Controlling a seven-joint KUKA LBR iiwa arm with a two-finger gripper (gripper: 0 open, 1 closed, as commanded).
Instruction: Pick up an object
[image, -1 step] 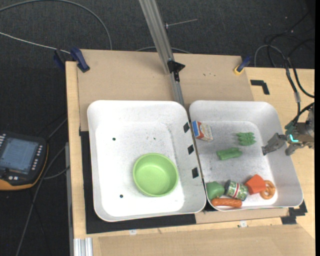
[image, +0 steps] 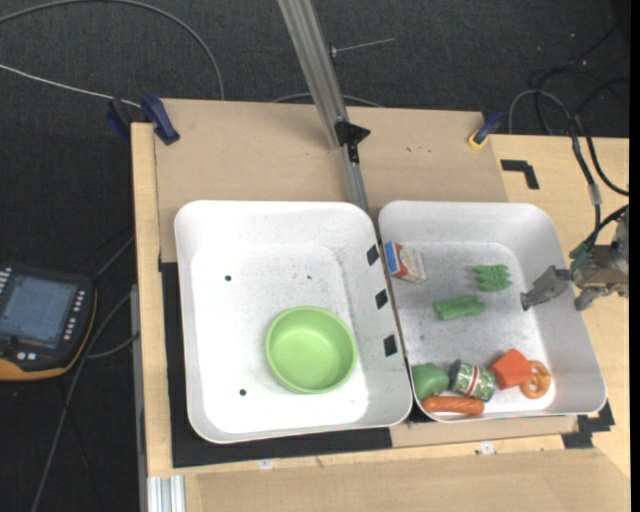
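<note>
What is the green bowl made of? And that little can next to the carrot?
The green bowl looks like smooth plastic: one even lime colour with a soft sheen. The little can seems to be a toy, probably plastic or metal with a printed label; it is too small to tell. The carrot looks like glossy plastic.

My arm runs off the right edge, leaving just the claw (image: 545, 288) at the right bin's rim (image: 560, 240); finger spacing too small to judge. Label on the small carton (image: 405, 262) unreadable.
</note>
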